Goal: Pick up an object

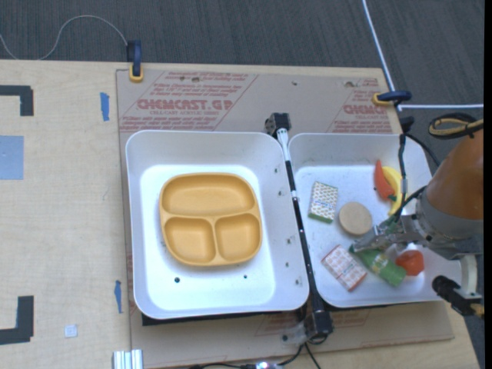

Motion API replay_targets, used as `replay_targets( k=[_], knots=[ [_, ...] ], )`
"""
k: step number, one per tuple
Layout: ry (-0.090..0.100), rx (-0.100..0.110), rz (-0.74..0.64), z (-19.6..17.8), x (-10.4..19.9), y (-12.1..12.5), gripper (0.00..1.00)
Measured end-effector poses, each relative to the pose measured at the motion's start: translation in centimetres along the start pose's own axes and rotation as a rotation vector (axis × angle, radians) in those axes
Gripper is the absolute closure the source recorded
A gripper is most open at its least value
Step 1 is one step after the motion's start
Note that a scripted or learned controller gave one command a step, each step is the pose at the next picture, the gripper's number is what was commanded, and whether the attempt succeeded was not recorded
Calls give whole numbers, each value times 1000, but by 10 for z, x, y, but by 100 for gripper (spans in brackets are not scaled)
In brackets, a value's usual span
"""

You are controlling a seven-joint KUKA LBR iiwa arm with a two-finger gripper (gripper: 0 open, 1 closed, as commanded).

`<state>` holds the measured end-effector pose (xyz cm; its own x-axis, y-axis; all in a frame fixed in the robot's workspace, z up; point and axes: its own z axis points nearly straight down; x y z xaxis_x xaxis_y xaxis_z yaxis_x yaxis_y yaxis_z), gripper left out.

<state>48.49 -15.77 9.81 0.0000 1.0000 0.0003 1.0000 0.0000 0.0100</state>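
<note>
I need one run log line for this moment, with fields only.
arm: over right bin | gripper: low beside green item | tan disc: lying free | left bin: yellow divided plate | pick: not yet seen

Fixed overhead slant over both bins [138, 206]

The arm [461, 198] enters at the frame's three o'clock edge as a bulky rounded form. Its broad orange band [463, 177] is smooth and dome-like, and below it sits a grey wrist section [452, 231] with a paler rim. A black cable [403, 169] runs along the band's nine o'clock side, looping toward twelve o'clock, with a yellow-sheathed stretch beside it. The gripper [370, 246] extends toward nine o'clock as slim, dull metallic fingers from a darker grey mount. A black fitting [453, 290] juts out near five o'clock.
</note>
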Motion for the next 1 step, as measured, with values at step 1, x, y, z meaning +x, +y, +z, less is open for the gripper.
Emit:
replay_targets(
  k=[1],
  knots=[
    [-9,-8,4,8,48,-1,0]
  ],
)
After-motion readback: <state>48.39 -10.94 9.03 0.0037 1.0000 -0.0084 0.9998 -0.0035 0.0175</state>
